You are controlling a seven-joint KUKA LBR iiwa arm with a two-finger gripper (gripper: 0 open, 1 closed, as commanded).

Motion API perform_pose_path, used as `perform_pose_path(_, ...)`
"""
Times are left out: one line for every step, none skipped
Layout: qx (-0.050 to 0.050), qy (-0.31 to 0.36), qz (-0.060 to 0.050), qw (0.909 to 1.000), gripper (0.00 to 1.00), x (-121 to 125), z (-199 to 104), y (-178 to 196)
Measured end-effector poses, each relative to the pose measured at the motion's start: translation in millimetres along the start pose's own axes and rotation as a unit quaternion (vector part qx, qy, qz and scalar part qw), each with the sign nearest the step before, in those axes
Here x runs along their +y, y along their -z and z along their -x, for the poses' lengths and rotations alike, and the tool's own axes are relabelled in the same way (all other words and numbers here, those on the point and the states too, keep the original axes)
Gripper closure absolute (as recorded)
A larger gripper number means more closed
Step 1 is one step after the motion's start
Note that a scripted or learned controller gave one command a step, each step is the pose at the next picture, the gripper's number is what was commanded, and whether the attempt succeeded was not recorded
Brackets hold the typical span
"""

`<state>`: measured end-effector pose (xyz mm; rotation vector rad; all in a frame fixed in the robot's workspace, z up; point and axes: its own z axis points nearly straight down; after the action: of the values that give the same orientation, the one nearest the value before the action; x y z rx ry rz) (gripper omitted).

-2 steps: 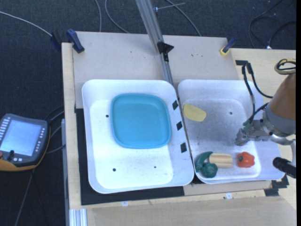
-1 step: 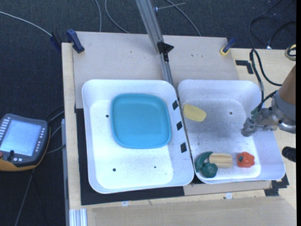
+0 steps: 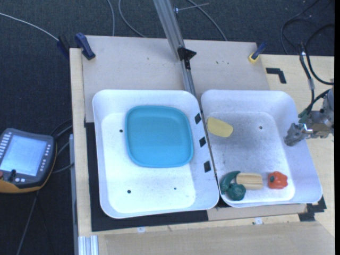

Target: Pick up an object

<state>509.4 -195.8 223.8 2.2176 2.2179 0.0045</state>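
The small red plastic tomato-like toy [image 3: 277, 180] lies in the near right corner of the right white bin [image 3: 289, 110], just beside a short tan wooden block [image 3: 249, 181] and a dark green toy vegetable [image 3: 232, 186]; I judge it light, stiff and rather slick, best pinched across its round middle. My gripper [image 3: 295, 134] hangs over that bin's right rim, touching nothing I can see, and I cannot tell how it is set.

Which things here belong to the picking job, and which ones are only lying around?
For the job:
- gripper, at the right bin's right wall
- yellow piece
- green toy
- tan block
- red toy
- blue plate

Just lying about:
- handheld control pad
- blue clamp
- floor cables
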Motion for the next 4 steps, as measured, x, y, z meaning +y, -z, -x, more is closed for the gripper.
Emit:
perform_pose_path(0.001, 0.0, -0.002, 1.0, 1.0, 0, 0, 3)
perform_pose_path(0.001, 0.002, -0.002, 1.0, 1.0, 12, -49, 13)
perform_pose_path(0.001, 0.002, -0.002, 1.0, 1.0, 18, -105, 23)
perform_pose_path(0.001, 0.002, -0.003, 1.0, 1.0, 29, -157, 12)
